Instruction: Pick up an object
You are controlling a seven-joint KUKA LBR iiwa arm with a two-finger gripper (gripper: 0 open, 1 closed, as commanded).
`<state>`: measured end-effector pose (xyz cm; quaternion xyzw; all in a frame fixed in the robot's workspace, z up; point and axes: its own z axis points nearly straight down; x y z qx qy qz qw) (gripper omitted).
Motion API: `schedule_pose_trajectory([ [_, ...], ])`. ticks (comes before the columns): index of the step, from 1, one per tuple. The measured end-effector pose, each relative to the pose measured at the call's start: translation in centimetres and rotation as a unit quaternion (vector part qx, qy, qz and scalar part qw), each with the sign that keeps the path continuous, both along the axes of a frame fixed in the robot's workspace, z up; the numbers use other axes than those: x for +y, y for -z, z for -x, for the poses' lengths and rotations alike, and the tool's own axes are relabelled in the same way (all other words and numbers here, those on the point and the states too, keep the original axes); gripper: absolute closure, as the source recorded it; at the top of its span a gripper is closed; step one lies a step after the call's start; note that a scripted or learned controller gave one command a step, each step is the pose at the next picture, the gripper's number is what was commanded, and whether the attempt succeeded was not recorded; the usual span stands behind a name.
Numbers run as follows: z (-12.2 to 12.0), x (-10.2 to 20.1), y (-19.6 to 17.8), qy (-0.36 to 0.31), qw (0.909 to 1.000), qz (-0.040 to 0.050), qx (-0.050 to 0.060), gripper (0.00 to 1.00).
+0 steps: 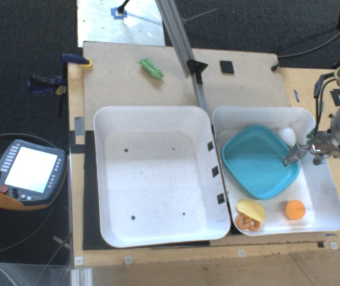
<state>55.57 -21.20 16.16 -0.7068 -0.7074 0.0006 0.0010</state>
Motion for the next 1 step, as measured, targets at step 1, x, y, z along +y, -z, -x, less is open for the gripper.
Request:
schedule_pose_trajectory([
  [1,1.06,0.22,5.36,0.0,1.0,-0.0002,0.001,0.0],
])
